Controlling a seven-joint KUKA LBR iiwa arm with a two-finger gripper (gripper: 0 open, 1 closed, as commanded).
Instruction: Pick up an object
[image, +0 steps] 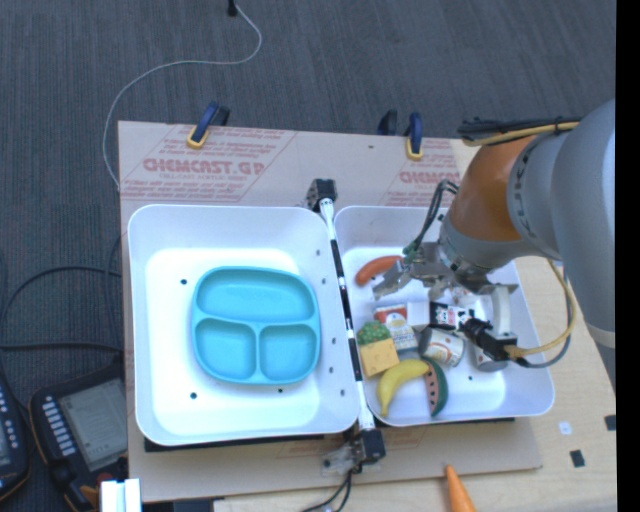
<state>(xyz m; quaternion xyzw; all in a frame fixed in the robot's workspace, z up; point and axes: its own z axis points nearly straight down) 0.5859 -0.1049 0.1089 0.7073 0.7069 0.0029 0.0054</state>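
Reaching in from the right, I am hanging my pincer (395, 277) over the right bin (520, 400), just beside the orange sausage (377, 267) at its far left. My fingers are possibly spread; I cannot tell. The banana (398, 381) is lying near.

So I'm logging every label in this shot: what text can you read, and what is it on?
"CHEMCAST GP", red print on the brown board behind the bins.
Red print at the board's right end: partly hidden, unreadable.
Small carton in the right bin: print too small to read.
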